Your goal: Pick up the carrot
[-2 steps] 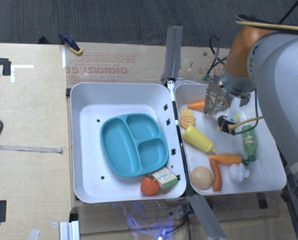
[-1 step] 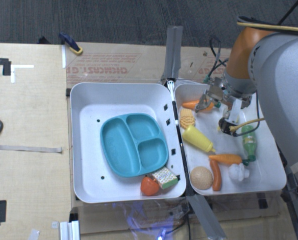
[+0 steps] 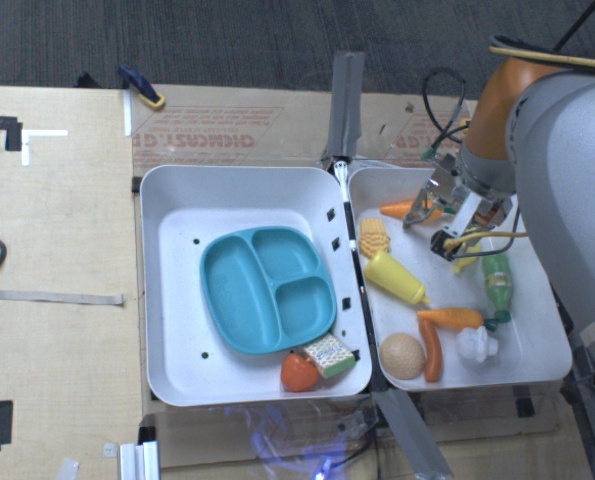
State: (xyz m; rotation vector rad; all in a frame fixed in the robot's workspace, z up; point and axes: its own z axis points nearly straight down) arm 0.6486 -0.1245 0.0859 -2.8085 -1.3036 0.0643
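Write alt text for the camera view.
The gripper hangs over the right bin beside a carrot at its far end; a second carrot lies nearer. The left bin holds a blue divided plate.

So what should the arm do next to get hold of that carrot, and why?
Probably a small slide down and toward the carrot. The gripper sits near the far end of the right bin, beside an orange piece by the wall, while the carrot lies nearer the front, between the yellow bottle and the green bottle.
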